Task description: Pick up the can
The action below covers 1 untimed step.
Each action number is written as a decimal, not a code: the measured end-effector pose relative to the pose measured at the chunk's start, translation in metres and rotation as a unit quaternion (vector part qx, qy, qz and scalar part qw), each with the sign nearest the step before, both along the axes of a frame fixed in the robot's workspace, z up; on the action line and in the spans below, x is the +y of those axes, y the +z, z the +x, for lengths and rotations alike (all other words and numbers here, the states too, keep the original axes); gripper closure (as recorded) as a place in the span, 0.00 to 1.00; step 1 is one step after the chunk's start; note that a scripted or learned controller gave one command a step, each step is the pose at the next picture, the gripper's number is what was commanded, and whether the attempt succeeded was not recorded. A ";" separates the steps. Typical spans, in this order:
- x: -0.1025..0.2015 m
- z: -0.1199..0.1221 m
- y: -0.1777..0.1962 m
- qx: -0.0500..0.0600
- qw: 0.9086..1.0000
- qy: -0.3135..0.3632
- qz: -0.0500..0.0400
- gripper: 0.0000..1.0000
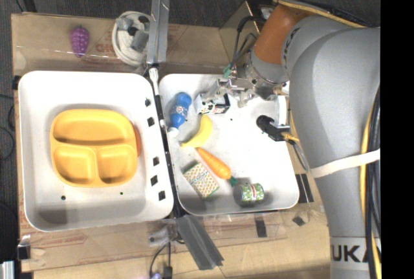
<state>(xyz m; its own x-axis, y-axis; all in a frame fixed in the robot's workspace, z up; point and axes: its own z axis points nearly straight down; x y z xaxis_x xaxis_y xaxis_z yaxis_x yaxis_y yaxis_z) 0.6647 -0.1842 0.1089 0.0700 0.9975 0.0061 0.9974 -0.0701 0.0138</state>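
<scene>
So the can [249, 193] is sitting on its side in the right bin [278, 161], down by the near wall, just past the leafy end of the carrot [215, 166]. Everything below is placed off that can.

The gripper [223, 95] is parked well apart from it, at the far end of the same bin, with the banana [199, 132] and the carrot lying in between. Whether the pincer is wide or narrow can't be told here, since the tip is a jumble of metal and cable from this angle. Nothing is seen clamped in it.

Step-wise, this looks like the approach stage: the can hasn't been reached, let alone lifted. What the next move seems to call for is a long travel toward the near wall, then a descent with the grip lined up across the can's round body.

Risks worth flagging: the carrot top is practically touching the can, and a small box [200, 180] is just beyond the carrot, so a sloppy descent could nudge things.
</scene>
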 end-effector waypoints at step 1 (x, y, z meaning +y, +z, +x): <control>0.019 -0.002 0.001 -0.004 1.000 0.029 -0.009 0.00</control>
<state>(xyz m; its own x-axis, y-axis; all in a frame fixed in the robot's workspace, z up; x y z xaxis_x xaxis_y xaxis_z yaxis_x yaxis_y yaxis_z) 0.6627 -0.1654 0.1098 0.0129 0.9998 -0.0120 0.9997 -0.0126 0.0217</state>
